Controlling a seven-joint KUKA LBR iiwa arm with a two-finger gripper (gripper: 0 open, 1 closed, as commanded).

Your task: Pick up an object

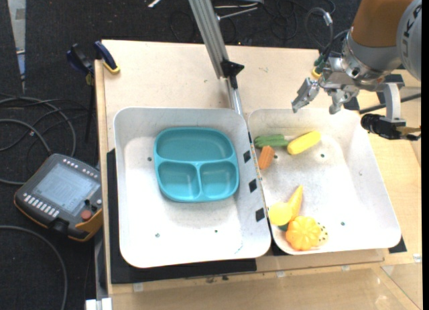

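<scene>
My gripper (320, 101) hangs above the far edge of the right bin (362, 168), its two fingers spread apart and open with nothing between them. Below and left of it lies a toy corn cob (296, 143), yellow with a green husk end. A small orange carrot (266, 157) rests against the bin's left wall. Near the front of the same bin lie a yellow banana-like piece (287, 208) and an orange ridged pumpkin-like toy (305, 233).
The left bin (134, 228) holds a teal divided plate (196, 164). A slanted metal pole (211, 30) crosses the back toward the gap between the bins. A teach pendant (60, 194) lies on the floor at left.
</scene>
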